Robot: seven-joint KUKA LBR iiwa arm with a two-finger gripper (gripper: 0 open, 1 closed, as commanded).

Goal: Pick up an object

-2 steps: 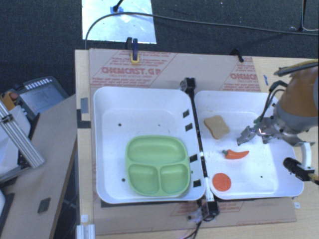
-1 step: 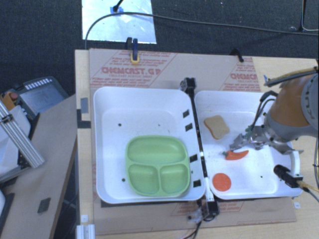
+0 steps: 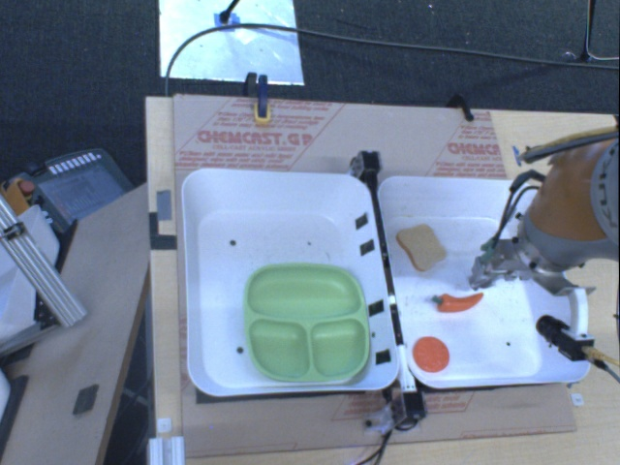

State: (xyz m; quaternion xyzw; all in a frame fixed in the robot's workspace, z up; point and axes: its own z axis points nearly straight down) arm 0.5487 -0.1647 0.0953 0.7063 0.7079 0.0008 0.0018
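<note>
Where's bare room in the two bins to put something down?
Left bin: bare floor behind and left of the green tray. Right bin: crowded mid-floor with bread slice, orange pepper, orange disc and pincer; free near front-right corner.

I can't make out the gripper's (image 3: 481,273) fingertips; they're too small. The arm (image 3: 581,211) runs off the right edge.
</note>
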